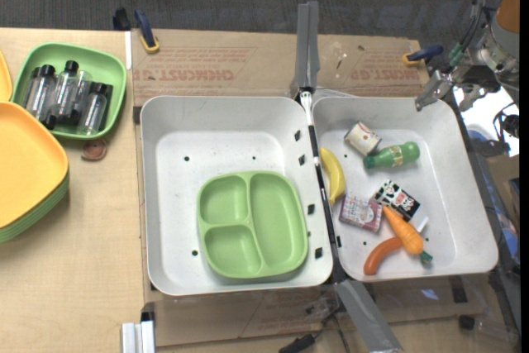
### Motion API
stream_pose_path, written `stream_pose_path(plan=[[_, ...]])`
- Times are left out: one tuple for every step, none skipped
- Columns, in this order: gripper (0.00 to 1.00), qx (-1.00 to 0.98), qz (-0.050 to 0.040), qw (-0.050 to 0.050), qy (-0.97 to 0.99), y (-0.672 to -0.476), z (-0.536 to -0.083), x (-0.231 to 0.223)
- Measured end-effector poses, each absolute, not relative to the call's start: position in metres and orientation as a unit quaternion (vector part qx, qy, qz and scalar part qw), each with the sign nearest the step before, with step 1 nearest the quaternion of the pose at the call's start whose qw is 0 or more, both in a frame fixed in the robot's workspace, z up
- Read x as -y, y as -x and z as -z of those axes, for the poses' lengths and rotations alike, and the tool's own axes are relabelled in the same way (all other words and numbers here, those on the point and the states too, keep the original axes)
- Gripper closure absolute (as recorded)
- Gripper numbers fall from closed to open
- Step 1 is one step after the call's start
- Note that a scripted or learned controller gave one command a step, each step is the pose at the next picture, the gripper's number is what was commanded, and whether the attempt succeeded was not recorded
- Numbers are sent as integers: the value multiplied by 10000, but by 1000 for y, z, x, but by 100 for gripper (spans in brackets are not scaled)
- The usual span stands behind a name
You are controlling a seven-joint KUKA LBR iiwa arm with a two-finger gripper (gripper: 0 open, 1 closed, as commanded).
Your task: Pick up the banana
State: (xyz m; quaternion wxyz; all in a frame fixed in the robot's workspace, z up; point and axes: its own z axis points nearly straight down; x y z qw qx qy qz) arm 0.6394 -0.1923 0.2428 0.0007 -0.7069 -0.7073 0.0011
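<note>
Banana [332, 174] against bin wall [315, 178], pink box [360, 212] near; pincer [450, 92] released

- The banana [332, 174] is plain yellow.
- Both bins [165, 136] are white.
- The divided tray [252, 223] is light green.
- A bottle [393, 155] is green.
- The carrot [405, 234] is orange with a green tip; a sausage-shaped piece [382, 255] beside it is orange-red.
- One small carton [397, 200] has black-and-white cow patches; a packet [361, 212] is pink.
- My surface [74, 277] is pale wood, with brown cardboard [223, 66] printed in red.
- The plates [29, 169] at the far left are orange-yellow.
- My pincer [450, 87] is grey metal.
</note>
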Motion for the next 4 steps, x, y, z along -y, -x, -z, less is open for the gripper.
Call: stream_pose_path(plan=[[0,7557,57,-116,6548,-611,-116,208],[100,7551,61,-115,6554,-611,-126,209],[100,7696,-4,6,6385,-574,-91,207],[100,7184,-5,13,6956,-529,-91,189]])
